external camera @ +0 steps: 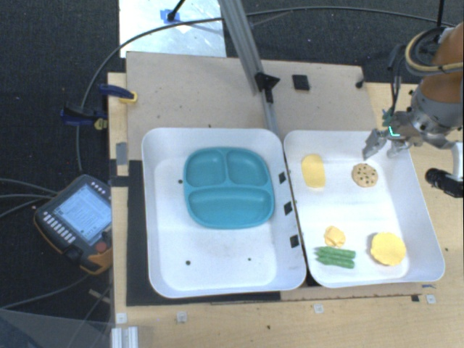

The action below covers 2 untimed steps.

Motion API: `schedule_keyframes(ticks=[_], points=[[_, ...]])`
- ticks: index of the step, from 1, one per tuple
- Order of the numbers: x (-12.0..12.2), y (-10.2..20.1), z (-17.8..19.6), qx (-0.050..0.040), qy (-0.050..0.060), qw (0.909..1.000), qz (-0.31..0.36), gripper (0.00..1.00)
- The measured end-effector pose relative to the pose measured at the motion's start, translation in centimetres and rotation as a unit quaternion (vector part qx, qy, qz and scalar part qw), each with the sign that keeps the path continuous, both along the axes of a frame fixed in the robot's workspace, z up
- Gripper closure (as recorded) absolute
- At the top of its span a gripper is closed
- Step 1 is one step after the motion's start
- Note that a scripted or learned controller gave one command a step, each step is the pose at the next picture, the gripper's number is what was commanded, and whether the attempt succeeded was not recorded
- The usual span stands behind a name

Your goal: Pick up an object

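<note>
In the right bin [417, 194] lie a pale yellow block [313, 171], a round chocolate-chip cookie [365, 175], a small yellow piece [334, 235], green beans [336, 257] and a round yellow disc [388, 249]. My gripper [386, 144] hangs over the bin's far right corner, just up and right of the cookie. Its two fingers stand apart with nothing between them.
The left bin [163, 252] holds a blue divided plate [228, 187]. A slanted metal pole [243, 42] rises behind the bins. A teach pendant [76, 220] lies off the bench to the left. The arm's wrist sits at the right edge.
</note>
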<state>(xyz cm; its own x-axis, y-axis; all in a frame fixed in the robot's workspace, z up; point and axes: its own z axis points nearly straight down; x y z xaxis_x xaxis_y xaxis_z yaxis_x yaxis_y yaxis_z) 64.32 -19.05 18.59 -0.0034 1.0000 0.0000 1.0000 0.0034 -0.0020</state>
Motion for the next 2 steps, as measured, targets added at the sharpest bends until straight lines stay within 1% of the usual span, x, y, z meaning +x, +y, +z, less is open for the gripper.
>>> schedule_keyframes(ticks=[1, 2], points=[[0.1, 0.0, 0.2, -0.0004, -0.002, 1.0000, 0.000, 0.00], [-0.1, -0.8, -5.6, -0.0003, 0.000, 1.0000, -0.001, 0.00]])
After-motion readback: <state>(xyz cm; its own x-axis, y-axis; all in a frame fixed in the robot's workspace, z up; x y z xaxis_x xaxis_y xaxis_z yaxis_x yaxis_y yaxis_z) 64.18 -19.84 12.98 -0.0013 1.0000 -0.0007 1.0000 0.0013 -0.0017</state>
